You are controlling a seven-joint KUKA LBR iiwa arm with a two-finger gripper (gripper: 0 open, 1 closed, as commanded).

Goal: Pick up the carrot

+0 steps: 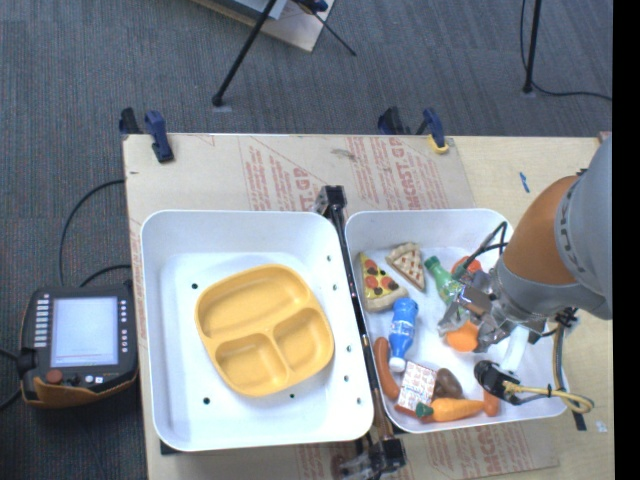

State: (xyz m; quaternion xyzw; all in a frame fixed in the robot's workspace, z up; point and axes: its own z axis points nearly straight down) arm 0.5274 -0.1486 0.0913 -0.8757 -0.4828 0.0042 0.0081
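Note:
The carrot (pixel 456 409), orange with a green top pointing left, lies along the front wall of the right bin (pixel 470 216). My gripper (pixel 472 326) hangs over the right middle of that bin, well behind the carrot and apart from it. Directly under the gripper sits a small orange piece (pixel 461 340); whether it is held is hidden by the wrist. The grey arm with its orange band (pixel 535 243) reaches in from the right.
Around the gripper lie a blue bottle (pixel 402 330), a green bottle (pixel 440 274), a pizza slice (pixel 378 280), a wedge-shaped toy (pixel 408 262), a sausage (pixel 384 366), a red-white packet (pixel 415 384) and a brown piece (pixel 447 381). A yellow divided plate (pixel 263 328) lies in the left bin (pixel 160 268).

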